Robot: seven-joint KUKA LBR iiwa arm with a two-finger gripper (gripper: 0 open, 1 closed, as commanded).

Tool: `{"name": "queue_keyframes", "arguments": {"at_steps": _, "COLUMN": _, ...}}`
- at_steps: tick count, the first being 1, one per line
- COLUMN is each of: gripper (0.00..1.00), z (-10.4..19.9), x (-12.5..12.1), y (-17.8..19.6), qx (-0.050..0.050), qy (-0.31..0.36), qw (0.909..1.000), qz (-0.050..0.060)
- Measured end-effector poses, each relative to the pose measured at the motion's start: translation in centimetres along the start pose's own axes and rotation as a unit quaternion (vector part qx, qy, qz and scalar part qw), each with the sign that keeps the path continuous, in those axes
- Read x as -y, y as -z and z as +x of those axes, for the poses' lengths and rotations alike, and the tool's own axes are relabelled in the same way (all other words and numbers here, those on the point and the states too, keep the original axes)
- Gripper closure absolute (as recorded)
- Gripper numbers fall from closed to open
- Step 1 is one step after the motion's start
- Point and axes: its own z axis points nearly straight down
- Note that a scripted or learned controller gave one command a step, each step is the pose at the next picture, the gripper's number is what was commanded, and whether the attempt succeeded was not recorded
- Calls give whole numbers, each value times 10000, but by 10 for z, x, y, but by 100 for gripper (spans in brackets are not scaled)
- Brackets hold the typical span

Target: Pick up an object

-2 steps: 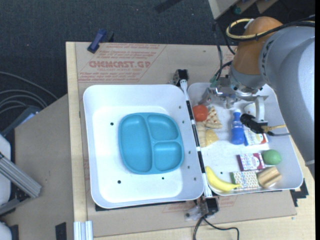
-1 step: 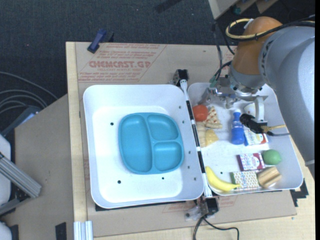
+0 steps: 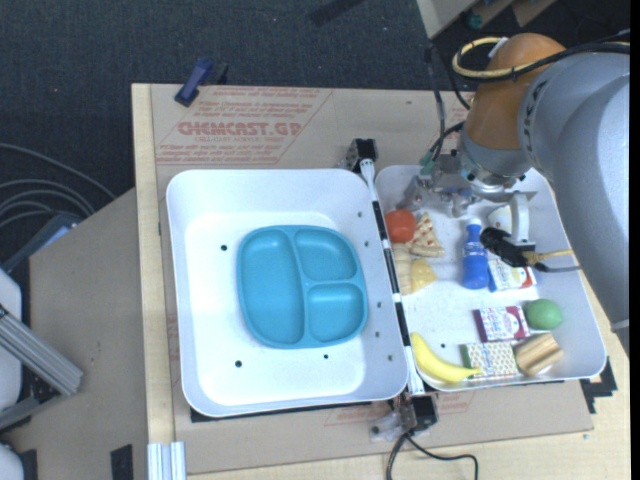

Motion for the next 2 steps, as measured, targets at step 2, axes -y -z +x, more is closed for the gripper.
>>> {"name": "queue_keyframes", "arguments": {"at_steps": 2, "gripper": 0, "z": 2, "x": 0, "y": 0, "qx": -1, "qy": -1, "qw": 10000, "qz": 0}}
